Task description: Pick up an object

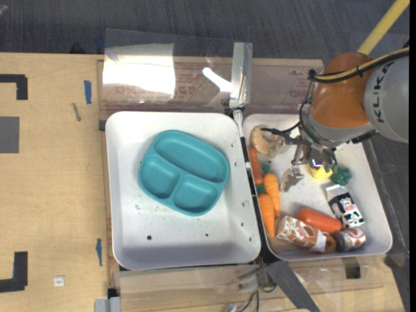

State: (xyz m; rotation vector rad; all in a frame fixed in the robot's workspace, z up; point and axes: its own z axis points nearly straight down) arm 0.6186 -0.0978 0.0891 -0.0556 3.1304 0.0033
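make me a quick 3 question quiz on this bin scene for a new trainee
1. True or false: the teal divided plate lies in the left bin.
2. Which bin is the gripper over? A) the left bin B) the right bin C) neither
3. Fill in: along the right bin's left wall lie several orange ____.

Key
1. True: it lies alone in that bin, tilted across the middle.
2. B: the gripper hangs over the right bin's upper middle, near a small yellow toy.
3. Carrots: they lie in a line beside the divider between the bins.
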